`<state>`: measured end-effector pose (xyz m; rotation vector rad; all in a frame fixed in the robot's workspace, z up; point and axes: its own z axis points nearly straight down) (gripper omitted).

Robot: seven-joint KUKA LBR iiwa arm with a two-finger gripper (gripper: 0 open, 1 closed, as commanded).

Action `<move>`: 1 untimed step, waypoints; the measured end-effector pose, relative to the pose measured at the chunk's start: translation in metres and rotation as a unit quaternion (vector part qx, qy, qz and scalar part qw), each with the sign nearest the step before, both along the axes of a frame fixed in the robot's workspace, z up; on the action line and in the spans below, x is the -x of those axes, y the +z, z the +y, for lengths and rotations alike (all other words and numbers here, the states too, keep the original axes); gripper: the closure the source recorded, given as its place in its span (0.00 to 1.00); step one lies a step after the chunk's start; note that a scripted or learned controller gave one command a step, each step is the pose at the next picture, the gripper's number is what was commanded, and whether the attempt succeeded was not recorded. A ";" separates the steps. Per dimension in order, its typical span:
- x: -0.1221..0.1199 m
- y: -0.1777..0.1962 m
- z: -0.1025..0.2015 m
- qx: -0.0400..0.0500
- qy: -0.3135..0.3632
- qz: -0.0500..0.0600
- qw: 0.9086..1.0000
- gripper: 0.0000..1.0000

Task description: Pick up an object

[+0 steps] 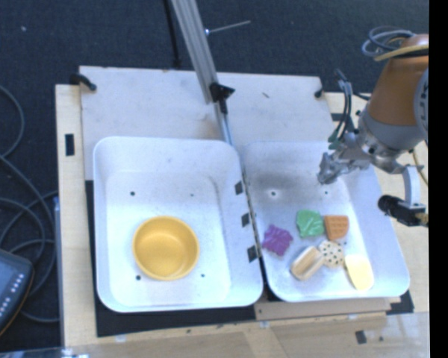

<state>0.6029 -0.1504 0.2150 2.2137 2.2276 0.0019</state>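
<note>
Objects clustered in the near half of the right bin (373, 207): green piece (309, 223), orange block (337, 226), purple piece (277, 239), tan cylinder (307, 262), dotted block (331, 253), yellow piece (359, 272). Gripper (330, 168) hung over the bin's far side, nothing between its tips. Whether it was parted or closed, cannot tell. Green piece lay nearest, toward the camera.

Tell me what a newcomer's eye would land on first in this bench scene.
First, the yellow bowl, alone in the left bin. Next, the cluster of small colourful objects toward the near side of the right bin, among them a green piece and a purple piece. The gripper hangs over that bin's far end.
</note>
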 end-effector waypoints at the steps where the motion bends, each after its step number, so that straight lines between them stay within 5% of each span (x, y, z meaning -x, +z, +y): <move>1: 0.005 0.005 0.060 -0.001 0.001 0.000 1.000 1.00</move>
